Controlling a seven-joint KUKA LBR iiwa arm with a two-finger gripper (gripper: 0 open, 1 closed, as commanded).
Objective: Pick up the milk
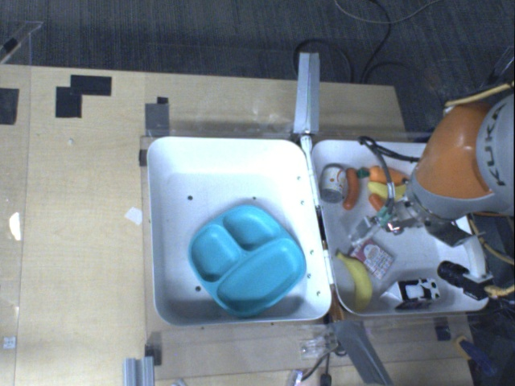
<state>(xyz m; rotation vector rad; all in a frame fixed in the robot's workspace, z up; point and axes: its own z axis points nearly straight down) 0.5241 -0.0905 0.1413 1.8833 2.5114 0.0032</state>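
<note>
The milk, taken to be the small black-and-white carton, was seen lying on the floor of the right-hand white bin. It lay well apart from the gripper, toward the view's lower right of it and close to the bin's near wall. The gripper was seen low over the middle of that bin, under the arm's orange band. Whether it was set wide or narrow could not be told, and nothing could be made out held in it.

Just below the gripper, toward the view's bottom, a pinkish-white packet was seen. Past the packet a banana lay against the bin's left side. To the left of the gripper and slightly above it, a silver can and a red sausage were found side by side. Orange food pieces lay just above the gripper. Far to its left, in the left-hand white bin, a blue divided plate was seen resting.
</note>
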